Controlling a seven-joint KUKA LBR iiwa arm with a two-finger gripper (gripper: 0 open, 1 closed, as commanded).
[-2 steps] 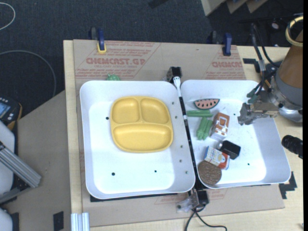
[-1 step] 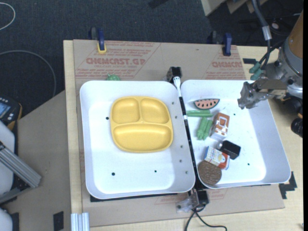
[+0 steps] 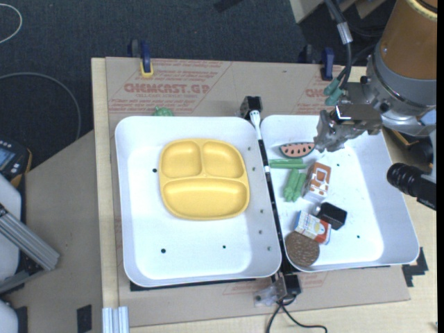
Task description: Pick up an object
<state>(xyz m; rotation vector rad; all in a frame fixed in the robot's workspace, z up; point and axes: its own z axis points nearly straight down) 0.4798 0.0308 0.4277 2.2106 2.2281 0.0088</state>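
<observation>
My gripper [image 3: 325, 142] hangs low over the back of the right bin [image 3: 374, 207], just right of a watermelon slice [image 3: 295, 148]. Nothing shows between its fingers. Below it lie green sticks [image 3: 294, 180], a small orange and white box [image 3: 319, 179], a black block [image 3: 332, 215], a little carton [image 3: 312, 226] and a round brown cookie [image 3: 303, 249].
The left bin [image 3: 139, 207] holds a yellow divided plate [image 3: 204, 178]. A black divider strip [image 3: 266, 179] runs between the bins. A small green piece [image 3: 164, 112] lies on the cardboard behind the left bin. Clamps [image 3: 145, 55] stand at the back edge.
</observation>
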